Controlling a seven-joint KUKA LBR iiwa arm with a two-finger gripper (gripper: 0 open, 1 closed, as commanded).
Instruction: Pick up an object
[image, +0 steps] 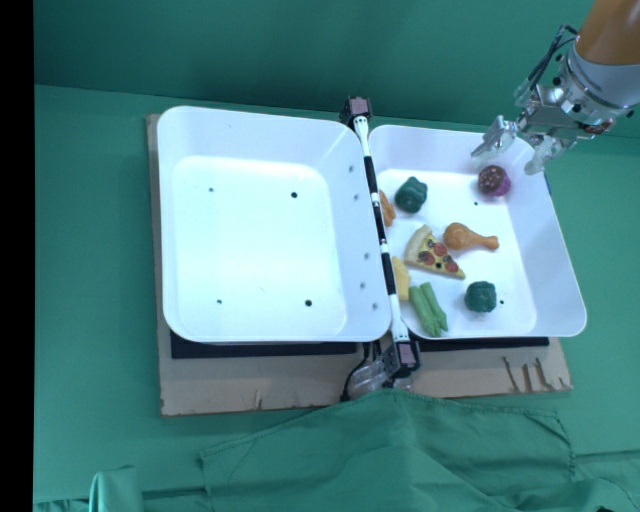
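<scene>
Hanging above the right bin's (560, 300) far corner, the gripper (514, 142) sits at about 1 o'clock from that bin's centre, fingers spread apart with nothing between them. One fingertip (489, 143) is over the back rim, the other (535, 160) just right of the dark red round fruit (493, 180), which lies directly below the gap. Grey wrist and orange band run off the frame at upper right.

Right bin contents:
- dark red fruit, 1 o'clock, round, no clear long axis
- dark green pepper (410, 194), 11 o'clock
- orange piece (386, 208) at 10 o'clock, against the left wall, partly hidden by the divider rail (374, 215)
- drumstick (470, 238), centre-right, long axis roughly 9-to-3, thin bone end pointing to 3 o'clock
- pizza slice (432, 253), centre, tip pointing to 11 o'clock, crust edge toward 4 o'clock
- yellow piece (400, 277), 8 o'clock, long axis near 12-to-6, against the left wall
- green beans (429, 307), 7 o'clock, long axis about 11-to-5
- second green pepper (480, 296), 5 o'clock

Left bin (180, 150): white floor with a few small dark holes. Both bins sit on a cardboard sheet (250, 395) over green cloth (90, 300).
</scene>
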